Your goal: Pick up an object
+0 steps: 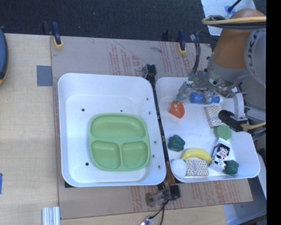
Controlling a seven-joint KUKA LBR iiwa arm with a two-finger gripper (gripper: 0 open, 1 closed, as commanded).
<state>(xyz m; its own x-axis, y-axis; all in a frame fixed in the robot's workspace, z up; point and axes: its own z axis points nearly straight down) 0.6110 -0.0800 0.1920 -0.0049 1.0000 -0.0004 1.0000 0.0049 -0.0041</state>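
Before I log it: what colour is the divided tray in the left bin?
Light green, clear in the camera view: tray in the left bin.

Grey arm [253, 55], orange band [232, 43], black cables, metal wrist parts

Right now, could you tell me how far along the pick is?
Done: the arm has reached over the right bin, its gripper low at the far end by a blue object. In hand: nothing I can confirm. Left: the lift; the orange piece, banana and green pepper lie in the bin.
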